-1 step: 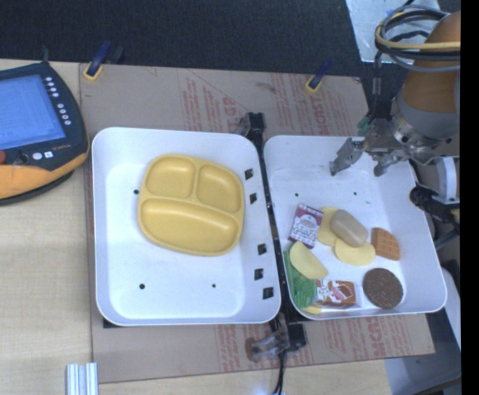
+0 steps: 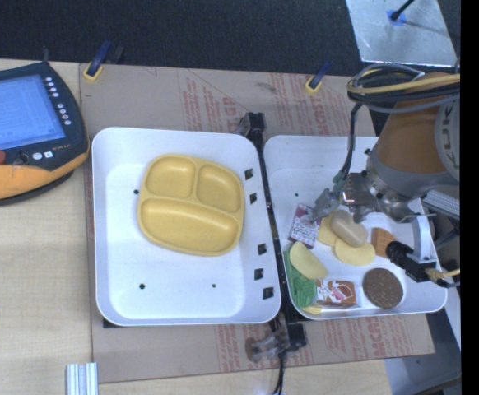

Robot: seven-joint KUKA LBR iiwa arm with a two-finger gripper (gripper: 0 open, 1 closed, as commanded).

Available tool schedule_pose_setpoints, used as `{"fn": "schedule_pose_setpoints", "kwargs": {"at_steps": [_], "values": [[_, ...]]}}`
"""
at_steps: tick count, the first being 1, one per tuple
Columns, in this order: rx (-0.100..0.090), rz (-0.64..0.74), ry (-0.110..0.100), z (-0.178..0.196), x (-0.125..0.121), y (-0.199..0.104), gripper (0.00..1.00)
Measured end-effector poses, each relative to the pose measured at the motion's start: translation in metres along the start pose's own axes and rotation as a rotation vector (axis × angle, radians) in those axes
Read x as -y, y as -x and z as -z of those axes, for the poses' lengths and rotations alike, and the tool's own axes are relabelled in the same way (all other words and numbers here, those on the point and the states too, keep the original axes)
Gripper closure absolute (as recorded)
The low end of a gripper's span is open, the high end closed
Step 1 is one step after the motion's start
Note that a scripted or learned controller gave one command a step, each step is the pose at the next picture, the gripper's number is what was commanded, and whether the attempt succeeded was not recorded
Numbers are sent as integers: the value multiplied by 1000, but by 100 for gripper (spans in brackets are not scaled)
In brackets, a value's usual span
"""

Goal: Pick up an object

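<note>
- Yellow divided plate (image 2: 192,204) lay in the left bin (image 2: 116,295).
- Claw (image 2: 338,197) hung over food items (image 2: 348,230) in the right bin (image 2: 285,159); its grip could not be told.

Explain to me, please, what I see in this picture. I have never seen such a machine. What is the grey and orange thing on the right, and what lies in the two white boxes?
It is one photo, taken by a fixed camera above a bench, looking down at a slant. The grey and orange thing is a robot arm. Its gripper hangs low over the right bin, just above a pile of small toy foods: a beige piece, yellow slices and a brown round cookie. I cannot see it holding anything. The left bin holds a yellow divided plate. The device at far left is the arm's control tablet.
</note>
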State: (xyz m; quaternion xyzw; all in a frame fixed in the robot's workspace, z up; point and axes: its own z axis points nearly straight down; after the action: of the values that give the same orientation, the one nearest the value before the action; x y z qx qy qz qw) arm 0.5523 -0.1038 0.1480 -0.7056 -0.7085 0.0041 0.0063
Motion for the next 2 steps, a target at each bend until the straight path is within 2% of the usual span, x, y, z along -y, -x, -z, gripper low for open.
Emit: {"fn": "schedule_pose_setpoints", "kwargs": {"at_steps": [1, 2], "values": [[8, 2, 29, -40, 7, 28, 0], [19, -3, 40, -46, 11, 11, 0]]}}
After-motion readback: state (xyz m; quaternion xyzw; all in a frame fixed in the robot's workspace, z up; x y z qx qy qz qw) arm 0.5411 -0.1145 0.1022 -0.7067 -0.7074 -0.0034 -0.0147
